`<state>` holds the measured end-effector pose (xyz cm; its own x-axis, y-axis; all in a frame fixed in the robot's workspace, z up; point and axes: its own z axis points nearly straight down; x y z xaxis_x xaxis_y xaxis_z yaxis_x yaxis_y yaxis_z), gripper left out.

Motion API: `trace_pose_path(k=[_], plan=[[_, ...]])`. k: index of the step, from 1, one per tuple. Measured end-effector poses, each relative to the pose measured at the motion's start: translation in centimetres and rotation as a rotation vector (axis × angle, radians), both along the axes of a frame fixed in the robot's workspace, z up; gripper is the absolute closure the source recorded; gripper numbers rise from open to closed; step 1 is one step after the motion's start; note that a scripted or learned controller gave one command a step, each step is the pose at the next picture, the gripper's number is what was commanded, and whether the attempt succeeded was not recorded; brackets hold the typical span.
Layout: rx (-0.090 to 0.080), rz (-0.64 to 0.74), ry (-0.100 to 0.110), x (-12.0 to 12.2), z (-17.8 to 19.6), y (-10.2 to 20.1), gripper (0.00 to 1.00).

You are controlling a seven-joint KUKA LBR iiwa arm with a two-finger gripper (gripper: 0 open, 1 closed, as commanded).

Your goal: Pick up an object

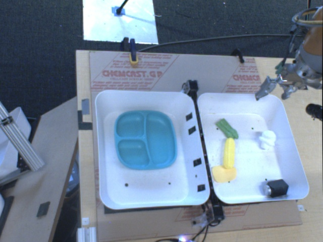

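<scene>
The right bin (287, 120) holds a green piece (227, 128), a yellow toy (228, 160) with a round base, a small white object (267, 139) and a black-and-grey block (276, 188) in the near right corner. My gripper (276, 87) hovers above the far right corner of this bin, beyond the white object. Its two fingers are spread apart and nothing lies between them.
The left bin (108, 105) contains a blue divided plate (146, 138). A black divider with clips (197, 135) runs between the bins. A cable (212, 38) crosses the bench's far side, near a blue-and-yellow clamp (132, 52).
</scene>
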<state>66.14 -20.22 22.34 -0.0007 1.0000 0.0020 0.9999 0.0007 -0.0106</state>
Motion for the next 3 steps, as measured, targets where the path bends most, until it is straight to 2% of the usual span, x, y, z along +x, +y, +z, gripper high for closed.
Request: trace_pose_path(k=[1, 3], plan=[[-0.003, 0.003, -0.013, 0.3, 0.9, 0.1, 0.00], [-0.002, 0.007, -0.011, 0.6, -8.4, 1.4, 0.00]])
